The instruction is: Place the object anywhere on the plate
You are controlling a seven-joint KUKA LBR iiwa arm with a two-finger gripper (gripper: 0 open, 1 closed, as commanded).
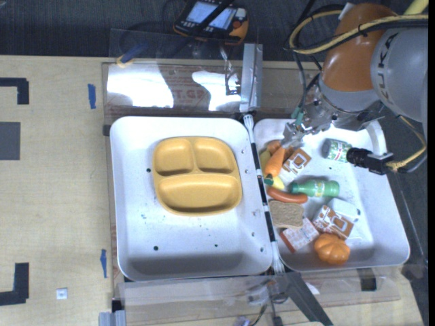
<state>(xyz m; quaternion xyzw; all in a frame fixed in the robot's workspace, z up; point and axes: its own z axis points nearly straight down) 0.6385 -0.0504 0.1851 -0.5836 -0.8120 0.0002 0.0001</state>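
Observation:
A yellow three-compartment plate (197, 174) lies in the left bin (136, 250), with nothing on it. The right bin (391, 229) holds the toy food: a carrot (275, 158), a hot dog (286, 196), a green bottle (316, 187), a slice of brown bread (287, 213), an orange pumpkin-like fruit (332, 248), small printed cartons (334, 221) and a small can (336, 149). My gripper (298, 130) hangs over the back left of the right bin, just above the carrot and a carton (297, 161). The wrist hides its fingertips.
A metal divider (250, 80) stands between the bins at the back. A clear panel (170, 80) rises behind the left bin. A handheld controller (207, 17) lies beyond the bench. Cables (380, 158) trail over the right bin's far side.

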